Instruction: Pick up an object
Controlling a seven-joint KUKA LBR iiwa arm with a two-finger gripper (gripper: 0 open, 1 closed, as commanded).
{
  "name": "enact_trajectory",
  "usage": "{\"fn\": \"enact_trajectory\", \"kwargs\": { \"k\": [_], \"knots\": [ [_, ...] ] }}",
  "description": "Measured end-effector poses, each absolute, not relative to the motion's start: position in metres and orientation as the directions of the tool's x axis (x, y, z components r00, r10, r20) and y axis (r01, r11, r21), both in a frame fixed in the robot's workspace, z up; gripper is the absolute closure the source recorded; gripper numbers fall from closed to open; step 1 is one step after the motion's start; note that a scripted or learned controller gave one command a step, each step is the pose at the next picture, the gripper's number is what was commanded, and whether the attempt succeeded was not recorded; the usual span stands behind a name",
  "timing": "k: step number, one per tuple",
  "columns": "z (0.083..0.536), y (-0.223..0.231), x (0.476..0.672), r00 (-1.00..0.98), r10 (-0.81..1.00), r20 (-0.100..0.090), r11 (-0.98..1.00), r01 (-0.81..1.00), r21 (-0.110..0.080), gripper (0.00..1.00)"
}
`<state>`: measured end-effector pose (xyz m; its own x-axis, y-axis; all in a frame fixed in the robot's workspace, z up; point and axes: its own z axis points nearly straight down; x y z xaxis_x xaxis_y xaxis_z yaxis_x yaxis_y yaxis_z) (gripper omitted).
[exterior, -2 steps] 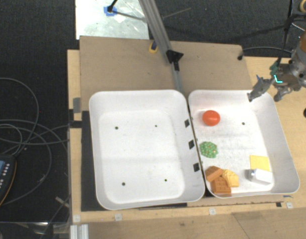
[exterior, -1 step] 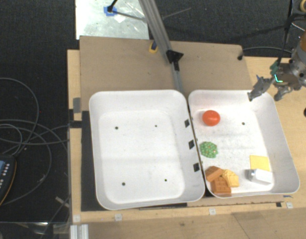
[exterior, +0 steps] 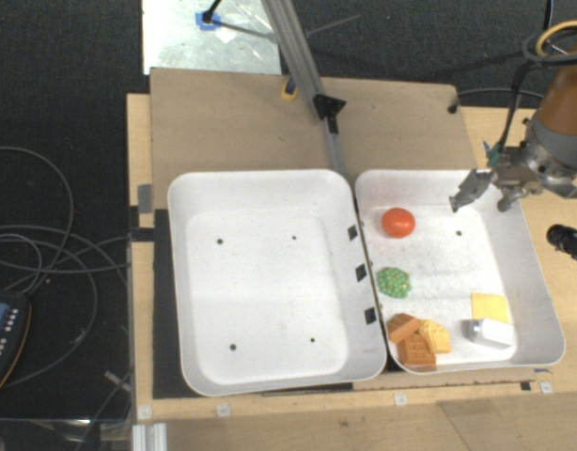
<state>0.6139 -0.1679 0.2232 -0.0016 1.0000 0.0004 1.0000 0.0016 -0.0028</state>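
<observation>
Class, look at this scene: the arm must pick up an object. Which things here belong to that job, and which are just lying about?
Belongs to the job:
tool
red ball
green ball
orange waffle pieces
yellow block
white-and-grey object
right bin

Just lying about:
left bin
cables
handheld controller

arm (exterior: 563, 120) — cut by right edge | pendant (exterior: 2, 332) — cut left

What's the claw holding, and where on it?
Nothing. The claw is open above the right bin, apart from the red ball.
</observation>
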Motion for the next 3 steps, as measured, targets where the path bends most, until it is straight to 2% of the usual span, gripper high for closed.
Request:
{"fn": "enact_trajectory", "kwargs": {
  "k": [1, 2, 3],
  "knots": [
    [0.171, -0.165, 0.604, -0.001, 1.000, 0.001, 0.001, 1.000, -0.003, 0.00],
    [0.111, -0.160, 0.610, -0.004, 1.000, 0.001, 0.004, 1.000, -0.004, 0.00],
    [0.126, -0.161, 0.612, -0.002, 1.000, 0.000, 0.002, 1.000, 0.004, 1.00]
  ]
}}
